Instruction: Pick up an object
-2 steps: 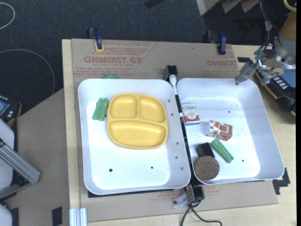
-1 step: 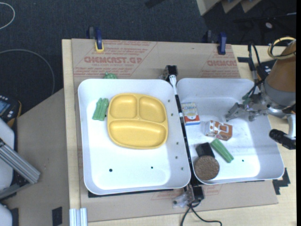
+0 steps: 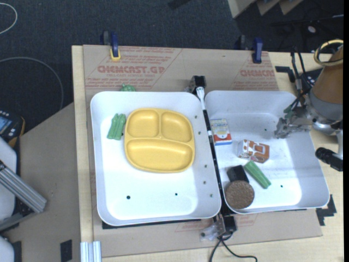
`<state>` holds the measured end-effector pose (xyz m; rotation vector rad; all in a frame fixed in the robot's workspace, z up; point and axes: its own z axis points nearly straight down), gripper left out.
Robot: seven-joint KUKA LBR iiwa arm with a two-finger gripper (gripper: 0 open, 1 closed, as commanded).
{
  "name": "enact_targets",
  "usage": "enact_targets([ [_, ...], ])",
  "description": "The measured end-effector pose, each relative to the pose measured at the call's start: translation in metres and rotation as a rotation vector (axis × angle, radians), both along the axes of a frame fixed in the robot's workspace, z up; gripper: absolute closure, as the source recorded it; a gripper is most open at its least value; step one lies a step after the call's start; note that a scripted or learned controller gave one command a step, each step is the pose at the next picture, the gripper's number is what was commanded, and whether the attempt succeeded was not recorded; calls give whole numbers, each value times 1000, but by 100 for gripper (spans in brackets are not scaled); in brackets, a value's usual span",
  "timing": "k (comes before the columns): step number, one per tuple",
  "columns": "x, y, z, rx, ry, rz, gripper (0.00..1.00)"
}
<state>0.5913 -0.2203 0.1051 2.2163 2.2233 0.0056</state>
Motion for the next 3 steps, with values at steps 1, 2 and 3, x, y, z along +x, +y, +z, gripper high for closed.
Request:
enact_targets([
  [1, -13, 114, 86, 3, -5, 8, 100],
  [2, -73, 176, 126, 3, 6, 3, 100],
  [3, -96, 271, 221, 4, -7, 10, 100],
])
